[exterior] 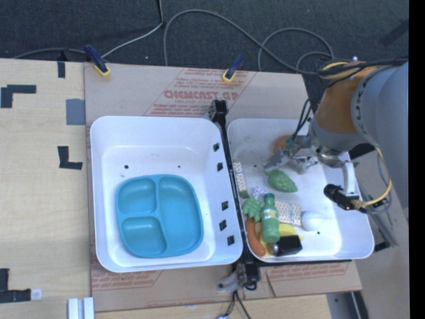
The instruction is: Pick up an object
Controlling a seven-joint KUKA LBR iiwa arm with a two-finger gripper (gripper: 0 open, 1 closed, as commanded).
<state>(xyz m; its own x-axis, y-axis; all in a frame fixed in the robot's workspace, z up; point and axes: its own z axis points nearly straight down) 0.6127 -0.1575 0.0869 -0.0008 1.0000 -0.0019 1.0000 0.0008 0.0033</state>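
Note:
The right bin (345, 244) holds a pile of small items. A green leafy piece (282, 180) lies mid-bin. Nearer the front lie a green bottle (270, 218), an orange carrot (255, 239), a black block (289, 246), a yellow piece (289, 230) and a white egg-shaped item (310, 219). My gripper (291, 161) hangs low over the back of this bin, just above the leafy piece, open, with nothing between its fingers. An orange item (284, 142) peeks out behind it.
The left bin (106, 145) holds a blue divided plate (159, 214). A black divider with clips (224, 178) runs between the bins. A patterned card (287, 210) lies flat in the right bin. Cables trail across the dark floor behind the bench.

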